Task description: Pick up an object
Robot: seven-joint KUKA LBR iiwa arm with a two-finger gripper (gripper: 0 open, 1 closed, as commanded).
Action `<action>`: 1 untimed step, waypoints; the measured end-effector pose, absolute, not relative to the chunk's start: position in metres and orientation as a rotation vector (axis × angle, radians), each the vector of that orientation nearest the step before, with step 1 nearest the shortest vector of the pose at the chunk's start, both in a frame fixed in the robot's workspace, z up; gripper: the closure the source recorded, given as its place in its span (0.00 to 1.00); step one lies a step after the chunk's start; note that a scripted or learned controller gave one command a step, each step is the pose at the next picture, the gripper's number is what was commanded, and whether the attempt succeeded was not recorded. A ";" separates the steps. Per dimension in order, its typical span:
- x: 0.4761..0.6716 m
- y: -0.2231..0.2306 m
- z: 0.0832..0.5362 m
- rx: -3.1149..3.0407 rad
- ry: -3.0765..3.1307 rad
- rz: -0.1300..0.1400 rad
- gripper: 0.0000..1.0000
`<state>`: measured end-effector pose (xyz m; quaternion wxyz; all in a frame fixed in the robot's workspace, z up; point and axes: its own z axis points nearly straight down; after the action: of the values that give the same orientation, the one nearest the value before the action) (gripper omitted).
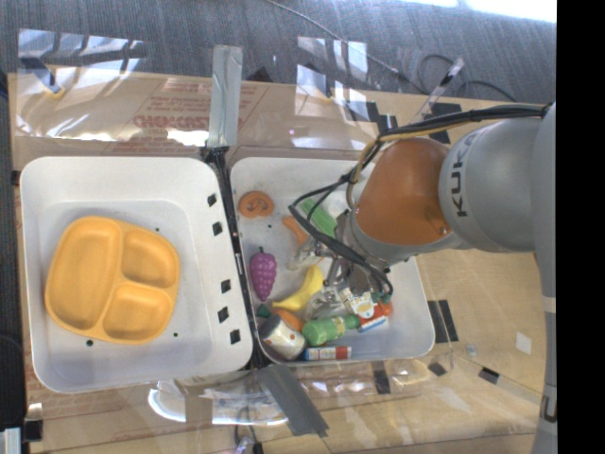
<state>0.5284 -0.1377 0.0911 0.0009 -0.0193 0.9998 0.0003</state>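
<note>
A cardboard-covered bench point(113, 112) carries two white bins side by side, the left bin point(38, 253) holding a yellow divided plate point(112, 278), the right bin point(416, 310) crowded with toy food. The grey arm point(492, 187) reaches in from the right, and its gripper point(342, 287) hangs low over the pile, just beside a banana point(301, 291) and above a green bottle point(331, 329), near a bunch of purple grapes point(263, 270). Whether it grips anything or hangs loose cannot be told from here.
</note>
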 end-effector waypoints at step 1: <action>0.646 -0.178 0.095 0.061 3.135 -0.002 0.00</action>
<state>0.6463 -0.1785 0.0947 0.0030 0.0193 0.9998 -0.0006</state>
